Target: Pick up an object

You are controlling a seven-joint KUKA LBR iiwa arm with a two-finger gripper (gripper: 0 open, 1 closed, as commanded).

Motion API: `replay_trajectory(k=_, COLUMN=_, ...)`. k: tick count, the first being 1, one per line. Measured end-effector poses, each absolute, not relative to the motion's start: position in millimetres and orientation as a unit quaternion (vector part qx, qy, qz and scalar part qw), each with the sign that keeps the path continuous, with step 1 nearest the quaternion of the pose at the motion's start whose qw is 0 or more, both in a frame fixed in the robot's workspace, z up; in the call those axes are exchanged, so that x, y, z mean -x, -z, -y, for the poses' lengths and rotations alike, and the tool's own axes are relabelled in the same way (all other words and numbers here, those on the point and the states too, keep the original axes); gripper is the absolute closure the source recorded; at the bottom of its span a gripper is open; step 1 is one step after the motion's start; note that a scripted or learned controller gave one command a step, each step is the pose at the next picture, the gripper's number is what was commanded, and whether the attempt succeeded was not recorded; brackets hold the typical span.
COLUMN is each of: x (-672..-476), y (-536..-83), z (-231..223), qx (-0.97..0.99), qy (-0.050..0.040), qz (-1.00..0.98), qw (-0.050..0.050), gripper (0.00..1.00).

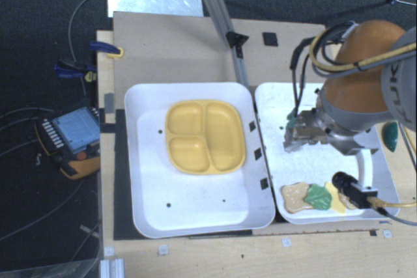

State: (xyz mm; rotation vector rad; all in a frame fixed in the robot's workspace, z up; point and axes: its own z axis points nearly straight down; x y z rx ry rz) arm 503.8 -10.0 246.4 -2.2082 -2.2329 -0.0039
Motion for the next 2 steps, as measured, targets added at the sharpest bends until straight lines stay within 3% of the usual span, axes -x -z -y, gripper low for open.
replay_trajectory(k=2, x=-498.8, y=-232, z=-83, qx=0.704, qy=0.0010, qz=0.711, qw=0.000, gripper=1.00)
